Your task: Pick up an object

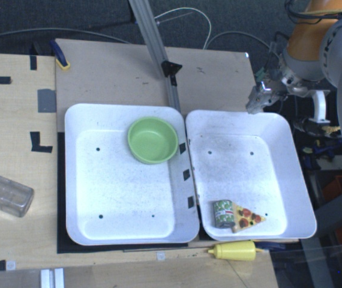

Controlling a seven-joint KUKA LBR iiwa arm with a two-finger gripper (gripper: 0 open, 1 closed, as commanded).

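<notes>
Candidate objs: a small green can (223, 213) lying on its side and touching a pizza-slice toy (247, 217), both near the front of the right bin (291, 161); a green bowl (153, 140) sits upright at the back of the left bin (81, 179), by the divider. Gripper (258, 98) hangs just past the right bin's back rim, well apart from all three, w/ nothing in it; how far open, can't tell. Judgement: the pick hasn't started — approach, descent, grasp and lift are all left. A yellow bottle (234, 251) lies on the bench outside the bins, front edge.
</notes>
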